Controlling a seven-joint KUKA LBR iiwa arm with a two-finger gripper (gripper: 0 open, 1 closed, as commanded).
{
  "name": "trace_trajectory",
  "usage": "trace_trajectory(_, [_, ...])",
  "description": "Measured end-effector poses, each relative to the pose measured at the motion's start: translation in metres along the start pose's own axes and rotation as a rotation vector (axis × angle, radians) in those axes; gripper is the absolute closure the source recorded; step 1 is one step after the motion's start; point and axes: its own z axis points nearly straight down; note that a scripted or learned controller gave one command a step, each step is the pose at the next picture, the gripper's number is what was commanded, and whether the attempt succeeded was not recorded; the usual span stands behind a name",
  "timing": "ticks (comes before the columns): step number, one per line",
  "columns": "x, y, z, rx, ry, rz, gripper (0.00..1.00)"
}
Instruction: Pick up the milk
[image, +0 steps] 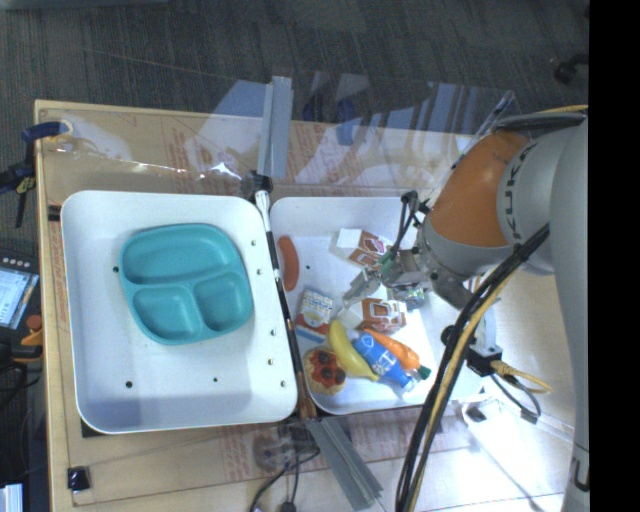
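In the right bin (330, 215), a small white carton with blue and yellow print (317, 304) lies near the left wall; it looks like the milk. My gripper (381, 277) hangs over the bin's middle, to the right of that carton, open with nothing between its fingers. Two brown-and-white cartons flank it, one just behind (364, 244) and one just in front (383, 314). Which of them it touches, if any, I cannot tell.
A sausage (289, 260) lies along the right bin's left wall. A banana (346, 347), a carrot (398, 349), a blue bottle (385, 364) and a pizza slice (325, 370) crowd the front. The left bin (90, 330) holds a teal divided plate (186, 281).
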Motion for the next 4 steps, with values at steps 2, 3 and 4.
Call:
trace_trajectory(2, [-0.006,0.079,-0.002,-0.003,-0.002,-0.097,0.0])
trace_trajectory(3, [-0.03,0.087,0.044,-0.021,-0.008,-0.128,0.0])
trace_trajectory(4, [-0.031,0.088,0.033,-0.024,-0.015,-0.132,1.0])
